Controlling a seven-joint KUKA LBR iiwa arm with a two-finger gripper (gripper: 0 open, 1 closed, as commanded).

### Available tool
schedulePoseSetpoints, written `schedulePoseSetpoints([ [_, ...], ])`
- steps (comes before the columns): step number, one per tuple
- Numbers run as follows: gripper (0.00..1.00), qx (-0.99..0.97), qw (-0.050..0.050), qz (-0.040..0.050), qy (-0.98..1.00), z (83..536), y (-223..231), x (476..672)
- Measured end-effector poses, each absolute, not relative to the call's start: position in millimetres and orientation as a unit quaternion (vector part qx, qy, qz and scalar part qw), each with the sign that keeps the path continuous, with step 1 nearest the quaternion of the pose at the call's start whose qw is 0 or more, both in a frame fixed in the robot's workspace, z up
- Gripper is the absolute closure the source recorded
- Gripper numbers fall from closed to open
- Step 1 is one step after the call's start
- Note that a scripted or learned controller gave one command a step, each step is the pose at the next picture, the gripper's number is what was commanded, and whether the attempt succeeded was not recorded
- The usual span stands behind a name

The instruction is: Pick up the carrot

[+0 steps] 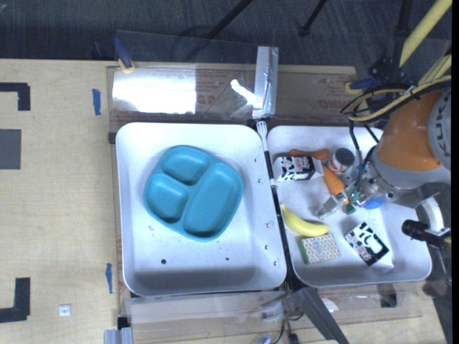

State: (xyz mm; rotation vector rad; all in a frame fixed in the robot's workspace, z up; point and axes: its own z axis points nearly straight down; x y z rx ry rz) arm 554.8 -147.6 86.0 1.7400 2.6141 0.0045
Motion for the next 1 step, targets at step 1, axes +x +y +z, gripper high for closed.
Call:
schedulePoseSetpoints([
  [1,1.0,0.555,0.002,0.002,0.832,94.6,-148.7,556.3],
])
